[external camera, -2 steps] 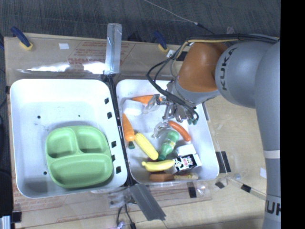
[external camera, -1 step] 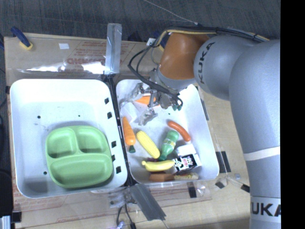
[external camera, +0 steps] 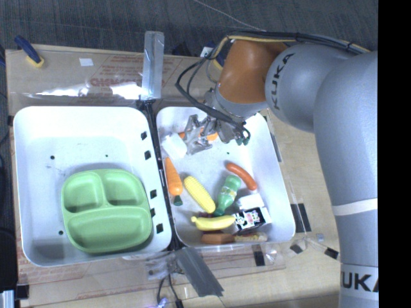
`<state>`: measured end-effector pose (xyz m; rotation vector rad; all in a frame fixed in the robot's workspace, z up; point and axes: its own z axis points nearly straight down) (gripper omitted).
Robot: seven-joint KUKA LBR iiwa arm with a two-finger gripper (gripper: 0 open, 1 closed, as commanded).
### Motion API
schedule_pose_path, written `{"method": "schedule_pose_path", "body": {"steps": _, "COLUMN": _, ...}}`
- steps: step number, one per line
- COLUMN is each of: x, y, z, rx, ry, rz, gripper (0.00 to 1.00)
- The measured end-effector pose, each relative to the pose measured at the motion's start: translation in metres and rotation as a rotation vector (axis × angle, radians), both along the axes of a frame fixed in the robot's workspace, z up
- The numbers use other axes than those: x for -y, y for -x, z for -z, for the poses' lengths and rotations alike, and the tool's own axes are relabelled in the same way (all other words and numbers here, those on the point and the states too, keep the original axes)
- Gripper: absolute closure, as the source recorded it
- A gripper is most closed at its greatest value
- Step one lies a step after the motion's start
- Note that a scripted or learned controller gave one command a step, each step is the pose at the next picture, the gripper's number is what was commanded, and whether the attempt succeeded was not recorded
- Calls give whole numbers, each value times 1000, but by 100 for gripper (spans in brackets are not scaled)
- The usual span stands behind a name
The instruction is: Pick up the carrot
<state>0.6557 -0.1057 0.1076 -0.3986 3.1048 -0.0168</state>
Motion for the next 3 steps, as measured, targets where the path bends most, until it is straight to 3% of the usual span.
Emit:
{"method": "schedule_pose_path", "body": {"steps": 1, "x": -75, "y": -3, "z": -89, "rx": -1, "ry": -12, "rz": 276, "gripper": 100}}
{"method": "schedule_pose_path", "body": {"steps": 2, "x": -152, "y": 7, "z": -84, "rx": -12, "ry": -12, "rz": 482, "gripper": 100}}
{"method": "schedule_pose_path", "body": {"steps": 3, "x": -101, "y": 71, "z": -85, "rx": -10, "ry": -11, "rz": 382, "gripper": 100}}
